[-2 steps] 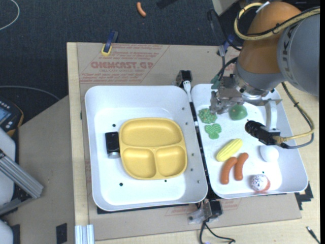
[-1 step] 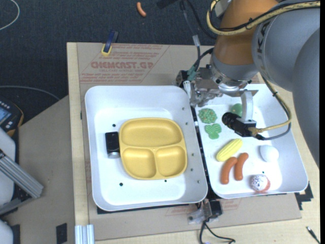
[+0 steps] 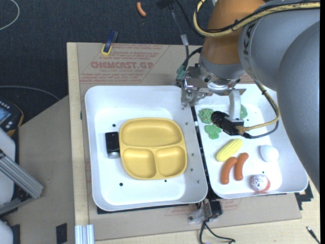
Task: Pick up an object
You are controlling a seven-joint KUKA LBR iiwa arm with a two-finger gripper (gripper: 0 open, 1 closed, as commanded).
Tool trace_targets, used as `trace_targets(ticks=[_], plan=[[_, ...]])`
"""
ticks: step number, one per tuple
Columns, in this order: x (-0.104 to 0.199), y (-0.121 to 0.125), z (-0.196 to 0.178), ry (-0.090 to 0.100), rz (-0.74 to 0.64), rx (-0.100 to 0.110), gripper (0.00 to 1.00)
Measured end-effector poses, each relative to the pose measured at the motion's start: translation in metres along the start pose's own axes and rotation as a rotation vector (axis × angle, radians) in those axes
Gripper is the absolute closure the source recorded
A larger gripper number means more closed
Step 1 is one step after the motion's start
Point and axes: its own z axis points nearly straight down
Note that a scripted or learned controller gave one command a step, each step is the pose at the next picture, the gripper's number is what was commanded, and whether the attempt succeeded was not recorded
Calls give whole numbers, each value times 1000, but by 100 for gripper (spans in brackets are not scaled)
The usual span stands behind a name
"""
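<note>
Toys lie in the right bin (image 3: 289, 184): a corn cob (image 3: 229, 149), two sausages (image 3: 234, 168), a white egg (image 3: 268, 153), a speckled ball (image 3: 259, 182) and green leafy bits (image 3: 209, 123). A yellow divided plate (image 3: 151, 147) and a black block (image 3: 112, 143) sit in the left bin (image 3: 96, 105). The gripper (image 3: 189, 96) hangs over the wall between the bins, touching no toy. I cannot tell its opening. The arm (image 3: 274, 50) hides the right bin's far corner.

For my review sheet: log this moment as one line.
gripper: above bins' divider, grasp unclear | corn, sausages in right bin | yellow tray in left bin

bright even overhead light, soft shadows, mild glare on white bins (image 3: 96, 111), slightly soft focus
</note>
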Motion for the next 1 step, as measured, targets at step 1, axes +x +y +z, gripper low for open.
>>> trace_targets(ticks=[1], plan=[[2, 7, 6, -1, 2, -1, 100]])
